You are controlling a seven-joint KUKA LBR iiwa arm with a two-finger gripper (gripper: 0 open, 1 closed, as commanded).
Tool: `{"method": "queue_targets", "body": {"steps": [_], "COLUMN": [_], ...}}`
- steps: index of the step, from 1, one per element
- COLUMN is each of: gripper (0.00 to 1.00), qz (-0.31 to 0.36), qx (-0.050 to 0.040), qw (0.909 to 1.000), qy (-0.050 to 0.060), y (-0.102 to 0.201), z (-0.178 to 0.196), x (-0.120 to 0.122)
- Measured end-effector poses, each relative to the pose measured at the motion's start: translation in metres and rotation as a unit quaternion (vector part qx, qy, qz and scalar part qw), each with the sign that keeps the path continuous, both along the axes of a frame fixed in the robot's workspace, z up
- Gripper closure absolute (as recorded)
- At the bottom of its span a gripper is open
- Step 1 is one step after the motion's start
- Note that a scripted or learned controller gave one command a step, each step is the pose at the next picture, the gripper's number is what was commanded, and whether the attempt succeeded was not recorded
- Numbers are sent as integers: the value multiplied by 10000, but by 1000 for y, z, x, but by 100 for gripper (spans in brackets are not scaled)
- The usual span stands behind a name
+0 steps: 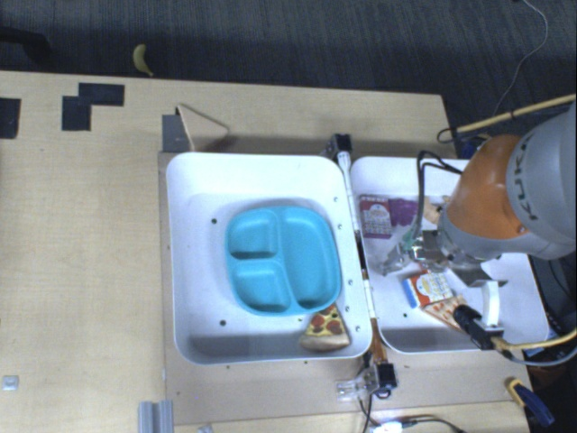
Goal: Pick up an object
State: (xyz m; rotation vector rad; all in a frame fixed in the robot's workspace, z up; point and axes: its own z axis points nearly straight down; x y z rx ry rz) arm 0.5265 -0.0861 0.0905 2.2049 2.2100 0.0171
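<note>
Camera view from above the bench shows the grey arm [541, 188] reaching in from the right, its orange band [487, 197] bulging over the right bin [397, 336]. The wrist points down and to the left, with the gripper [406, 253] low inside that bin, near its left wall. Whether the claw is spread or pressed together cannot be told, since the wrist body and cables cover much of it. A black cable [433, 165] loops from the wrist across the bin's upper edge.

Inside the right bin, a purple packet [379, 215] lies flat near the top left, just above the gripper. A small red and white packet [428, 289] lies below the wrist, with a blue strip along its left side. Beside it, toward the bin's front edge, an orange piece [444, 312] shows partly under a black part of the arm's fittings.

The left bin [194, 242] holds a blue divided tray [281, 258] lying flat in the middle, with three compartments. A toy pizza slice [326, 328] rests at the bin's lower right corner, just below the tray.
</note>
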Motion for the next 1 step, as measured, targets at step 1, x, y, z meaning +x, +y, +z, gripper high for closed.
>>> {"method": "queue_targets", "body": {"steps": [1], "gripper": [100], "qz": [-3], "qx": [-15], "qw": [10000], "qy": [-42], "y": [-1], "z": [13], "x": [3]}}
